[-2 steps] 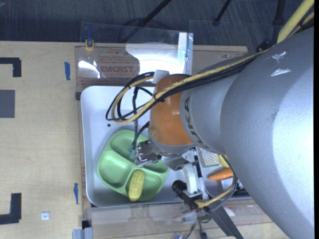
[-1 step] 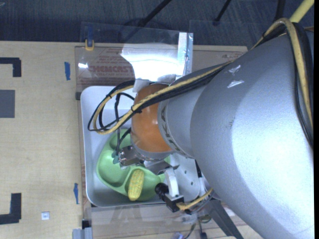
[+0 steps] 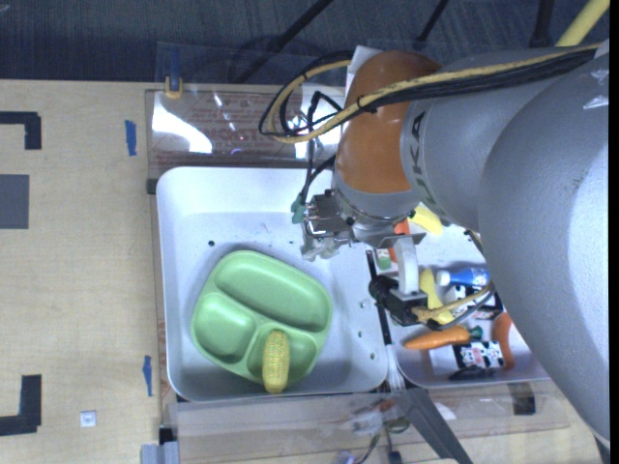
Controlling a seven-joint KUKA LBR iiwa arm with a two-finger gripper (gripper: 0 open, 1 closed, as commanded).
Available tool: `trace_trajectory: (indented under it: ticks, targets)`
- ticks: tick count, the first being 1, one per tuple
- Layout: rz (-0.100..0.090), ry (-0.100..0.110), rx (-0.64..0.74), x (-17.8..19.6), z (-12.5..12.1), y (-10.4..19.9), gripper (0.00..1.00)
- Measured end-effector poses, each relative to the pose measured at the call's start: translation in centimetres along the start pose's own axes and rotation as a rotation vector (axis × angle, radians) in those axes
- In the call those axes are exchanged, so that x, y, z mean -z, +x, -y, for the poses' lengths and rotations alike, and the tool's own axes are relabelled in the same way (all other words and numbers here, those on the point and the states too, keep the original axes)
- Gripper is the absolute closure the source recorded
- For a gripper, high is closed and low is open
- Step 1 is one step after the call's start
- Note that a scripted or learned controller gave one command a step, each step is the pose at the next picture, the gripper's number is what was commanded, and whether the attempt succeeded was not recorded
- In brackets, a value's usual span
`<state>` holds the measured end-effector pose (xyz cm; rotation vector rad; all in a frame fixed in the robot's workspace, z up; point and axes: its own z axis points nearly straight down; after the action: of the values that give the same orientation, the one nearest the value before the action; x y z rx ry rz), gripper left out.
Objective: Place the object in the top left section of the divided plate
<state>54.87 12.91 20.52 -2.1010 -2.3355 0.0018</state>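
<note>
The tool (image 3: 321, 232) hangs just off the upper right edge of the green divided plate (image 3: 253, 303), low over the left bin (image 3: 193, 216). From where I stand its working end is tucked under the wrist, so I cannot tell whether it is clenched or released, or whether it carries anything.

The thing I take to be the task's own is the corn cob (image 3: 276, 360). It lies lengthwise in the plate's lower right section, with one end at the plate's near rim. The section it is meant for lies up and to the left of it, across a moulded ridge.

The cob looks light and stiff, most likely a toy, with a bumpy, rounded skin that could roll or squirt out of a pinch. I would take it across the middle, squeezing the short way, square to its long axis.

The arm (image 3: 522, 162) sweeps in from beyond the plate's right side, bulky and grey. It bends sharply down at the orange band (image 3: 382, 153), so the wrist points at the bin floor.

Right of the plate, in the right bin (image 3: 447, 257), a carrot (image 3: 437, 337) and other small things lie jumbled, well apart from the cob. The pale counter (image 3: 77, 259) stretches off to the plate's left.
</note>
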Motion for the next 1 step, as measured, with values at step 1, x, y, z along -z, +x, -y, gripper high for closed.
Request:
trace_trajectory:
  ticks: [1]
  targets:
    - [-0.001, 0.002, 0.243, -6.37, 3.19, 2.71, 1.0]
